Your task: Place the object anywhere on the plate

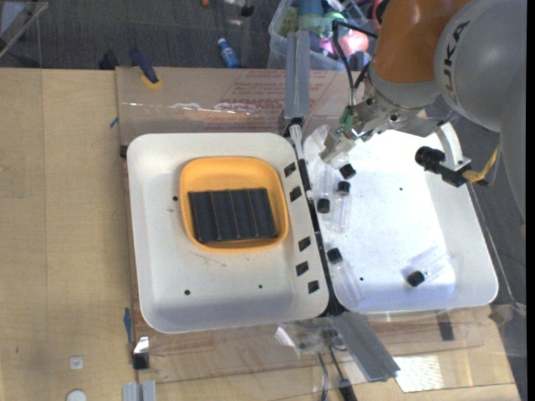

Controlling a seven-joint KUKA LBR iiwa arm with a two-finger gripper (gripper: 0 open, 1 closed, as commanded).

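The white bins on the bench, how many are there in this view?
2. The left bin holds an orange plate bearing a dark ridged block. The right bin lies beside it, below the arm. None seems hidden.

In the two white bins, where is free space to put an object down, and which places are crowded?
In the left bin, the yellow plate carries a dark ridged block covering most of it; bare floor lies in front of the plate. The right bin is bare in its middle. It is crowded near the divider, with small clear items, and under the hand. A clear item sits at the front right.
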